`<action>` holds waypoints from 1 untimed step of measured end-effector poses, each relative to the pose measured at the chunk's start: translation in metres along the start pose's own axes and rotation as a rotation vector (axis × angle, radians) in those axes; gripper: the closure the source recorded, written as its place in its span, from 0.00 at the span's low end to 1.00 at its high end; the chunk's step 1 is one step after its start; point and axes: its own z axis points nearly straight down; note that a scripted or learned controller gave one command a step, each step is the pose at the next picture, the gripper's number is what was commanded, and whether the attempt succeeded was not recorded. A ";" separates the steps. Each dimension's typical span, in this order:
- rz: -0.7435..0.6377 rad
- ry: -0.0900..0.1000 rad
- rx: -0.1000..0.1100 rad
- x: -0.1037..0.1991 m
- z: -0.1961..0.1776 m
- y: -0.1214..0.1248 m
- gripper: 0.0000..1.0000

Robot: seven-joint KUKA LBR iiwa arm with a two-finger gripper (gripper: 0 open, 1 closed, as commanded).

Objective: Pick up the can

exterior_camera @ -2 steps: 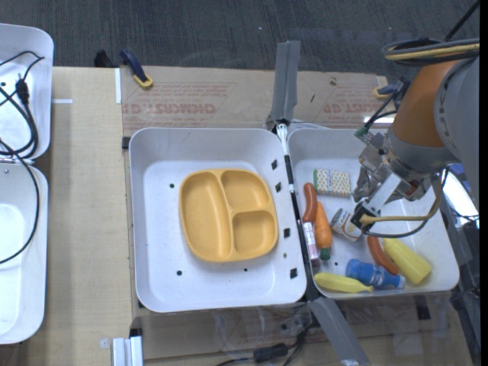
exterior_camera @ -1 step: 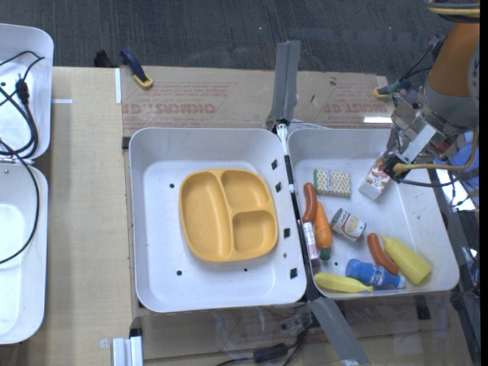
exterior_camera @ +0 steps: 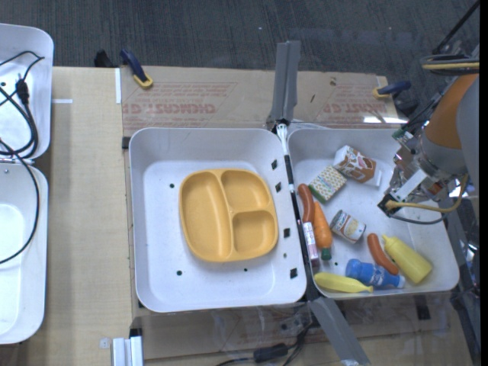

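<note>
The can (exterior_camera: 348, 226) lay on its side in the right bin (exterior_camera: 358, 193), left of the gripper (exterior_camera: 402, 178) and nearer the camera, apart from it. A carrot (exterior_camera: 321, 223) lay just beyond the can, farther from the gripper. A sausage (exterior_camera: 379, 252) and a yellow bottle (exterior_camera: 408, 258) lay below it. The gripper's tip was perhaps hidden, so I could not tell whether it was spread or closed.

Two bins (exterior_camera: 160, 280) (exterior_camera: 362, 202), one plate (exterior_camera: 227, 213), one can (exterior_camera: 347, 226), one carrot (exterior_camera: 321, 227), two sausages (exterior_camera: 304, 199) (exterior_camera: 380, 252), one banana (exterior_camera: 342, 283), two bottles (exterior_camera: 372, 274) (exterior_camera: 409, 258), two packets (exterior_camera: 328, 182) (exterior_camera: 356, 164)
</note>
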 end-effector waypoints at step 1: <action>0.149 -0.001 0.001 0.000 -0.037 0.012 1.00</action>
